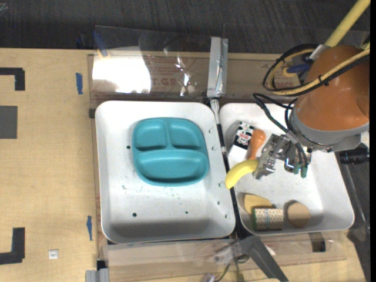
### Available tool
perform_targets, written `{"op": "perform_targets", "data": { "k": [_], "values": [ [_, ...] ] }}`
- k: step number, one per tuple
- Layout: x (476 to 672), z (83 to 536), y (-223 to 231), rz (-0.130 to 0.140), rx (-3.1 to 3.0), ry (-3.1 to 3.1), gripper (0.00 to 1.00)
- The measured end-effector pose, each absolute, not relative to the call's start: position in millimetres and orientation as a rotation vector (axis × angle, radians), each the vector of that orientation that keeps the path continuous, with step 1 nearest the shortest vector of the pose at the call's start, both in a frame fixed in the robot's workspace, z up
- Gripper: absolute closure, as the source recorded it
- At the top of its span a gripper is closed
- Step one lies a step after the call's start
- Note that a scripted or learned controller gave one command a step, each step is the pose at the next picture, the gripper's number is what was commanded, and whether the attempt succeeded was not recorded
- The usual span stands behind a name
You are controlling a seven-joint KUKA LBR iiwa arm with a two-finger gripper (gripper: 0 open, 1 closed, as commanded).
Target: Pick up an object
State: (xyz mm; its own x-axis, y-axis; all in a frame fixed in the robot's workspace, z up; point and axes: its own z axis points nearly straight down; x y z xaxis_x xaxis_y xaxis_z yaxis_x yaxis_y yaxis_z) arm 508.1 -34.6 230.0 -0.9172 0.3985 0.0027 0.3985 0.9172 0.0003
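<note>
Bins (111, 216) sit on a wooden bench (41, 157) by dark carpet (176, 4); the tool (265, 168) perhaps pinches the banana (239, 174), hard to tell.

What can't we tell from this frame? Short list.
- Gripper: too small and blurred to read, next to the banana.
- Carrot: lower end hidden behind the gripper.
- Black-and-white item: too small to identify.
- Right bin: upper right corner covered by the arm.
</note>
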Motion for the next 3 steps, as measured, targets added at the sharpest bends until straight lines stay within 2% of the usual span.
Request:
{"op": "perform_targets", "data": {
  "k": [1,2,3],
  "values": [
    [501.6,253.9,-23.4,-0.001,-0.914,-3.007,1.0],
    [563.1,307.0,-56.9,0.0,-0.213,-3.14,1.0],
    [522.0,274.4,-89.7,-0.003,0.238,-3.131,1.0]
  ]
}}
